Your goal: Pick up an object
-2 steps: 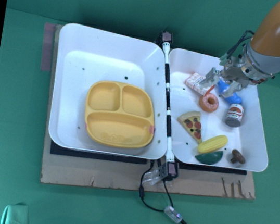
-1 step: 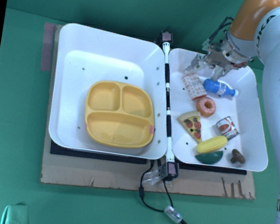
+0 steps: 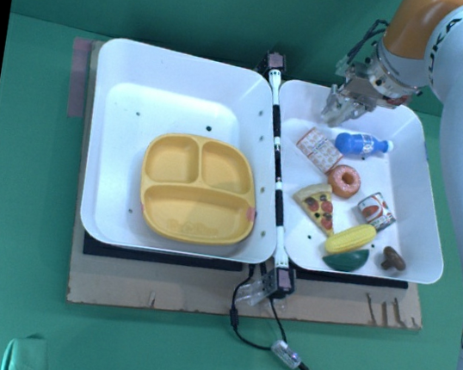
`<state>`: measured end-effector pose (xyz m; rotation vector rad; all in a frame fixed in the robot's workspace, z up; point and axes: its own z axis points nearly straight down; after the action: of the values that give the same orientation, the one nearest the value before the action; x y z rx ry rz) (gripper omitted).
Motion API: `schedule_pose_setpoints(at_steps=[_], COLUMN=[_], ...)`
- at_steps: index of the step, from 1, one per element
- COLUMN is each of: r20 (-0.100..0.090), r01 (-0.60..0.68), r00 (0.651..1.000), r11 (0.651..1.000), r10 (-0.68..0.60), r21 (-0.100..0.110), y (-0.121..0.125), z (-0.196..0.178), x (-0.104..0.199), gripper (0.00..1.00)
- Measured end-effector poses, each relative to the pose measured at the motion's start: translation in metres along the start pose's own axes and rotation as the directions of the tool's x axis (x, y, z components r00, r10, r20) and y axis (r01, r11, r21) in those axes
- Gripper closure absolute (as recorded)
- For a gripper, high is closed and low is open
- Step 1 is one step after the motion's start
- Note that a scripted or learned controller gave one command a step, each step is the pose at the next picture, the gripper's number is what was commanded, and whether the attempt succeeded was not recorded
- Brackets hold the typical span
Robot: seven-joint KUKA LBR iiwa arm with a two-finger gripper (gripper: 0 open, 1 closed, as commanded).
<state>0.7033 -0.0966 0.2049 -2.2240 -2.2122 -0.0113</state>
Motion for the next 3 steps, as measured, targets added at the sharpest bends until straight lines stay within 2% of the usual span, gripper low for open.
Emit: schedule_pose_setpoints(at_steps=[1, 2, 3], r20=[0.004, 0.006, -0.008], r01=[0.000, 0.006, 0.004], r00=[1.000, 1.000, 1.000], r11=[1.000, 1.000, 1.000], r10=[0.000, -0.006, -0.004], r21=[0.000, 0.005, 0.001], y=[0.000, -0.001, 0.001], z=[0.000, 0.013, -0.001], x=[-0.002, -0.004, 0.002], gripper=[0.00, 0.00, 1.00])
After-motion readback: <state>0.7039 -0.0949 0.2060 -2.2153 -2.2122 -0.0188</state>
